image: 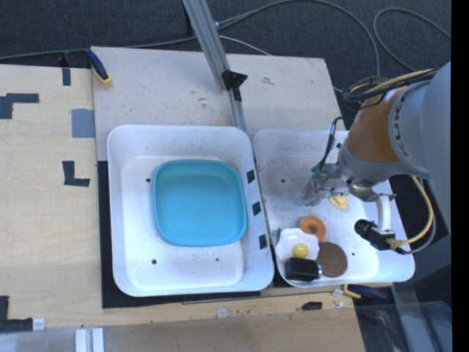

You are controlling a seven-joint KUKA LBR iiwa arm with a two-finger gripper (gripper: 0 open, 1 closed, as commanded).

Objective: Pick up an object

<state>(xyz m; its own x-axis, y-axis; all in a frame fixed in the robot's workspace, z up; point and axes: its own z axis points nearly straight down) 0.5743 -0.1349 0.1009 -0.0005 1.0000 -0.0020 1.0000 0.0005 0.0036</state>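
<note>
My gripper (319,193) hangs low over the middle of the right bin (282,160), coming in from the right under the orange-banded wrist. A small yellow piece (339,201) lies just to its right, close to the tip. Below it in the bin's near part sit an orange ring (313,226), a white fried-egg toy with a yellow yolk (296,246), a round brown disc (332,259) and a black block (301,270). I see nothing held in the gripper.
The left bin (132,196) holds a square blue plate (198,202). A grey metal pole (212,42) slants down from the top to the wall between the bins. Cables loop along the arm at the right side.
</note>
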